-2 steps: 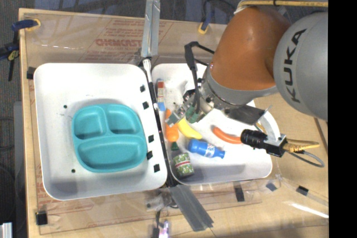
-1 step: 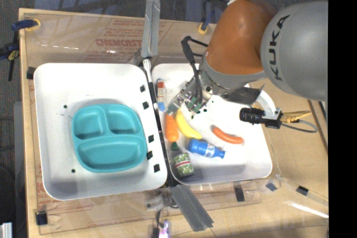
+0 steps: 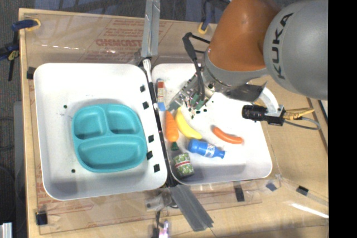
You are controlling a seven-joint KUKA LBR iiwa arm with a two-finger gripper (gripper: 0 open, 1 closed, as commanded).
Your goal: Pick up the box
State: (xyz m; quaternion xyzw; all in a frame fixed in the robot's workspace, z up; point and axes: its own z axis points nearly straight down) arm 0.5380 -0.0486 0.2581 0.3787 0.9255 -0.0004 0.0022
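The box (image 3: 160,95) is a slim white carton with red and blue print. It lies against the left wall of the right bin (image 3: 254,161), near the far corner. My gripper (image 3: 192,98) hangs over the far left part of that bin, just right of the box and above the banana (image 3: 187,125). Nothing shows between the gripper and the box, and the bulky wrist hides the bin's far side.
An orange carrot (image 3: 172,127), a blue bottle (image 3: 206,149), a green can (image 3: 183,164) and an orange sausage (image 3: 227,135) lie in the right bin. A teal divided plate (image 3: 109,136) sits in the left bin (image 3: 50,97). A divider wall (image 3: 152,120) runs between the bins.
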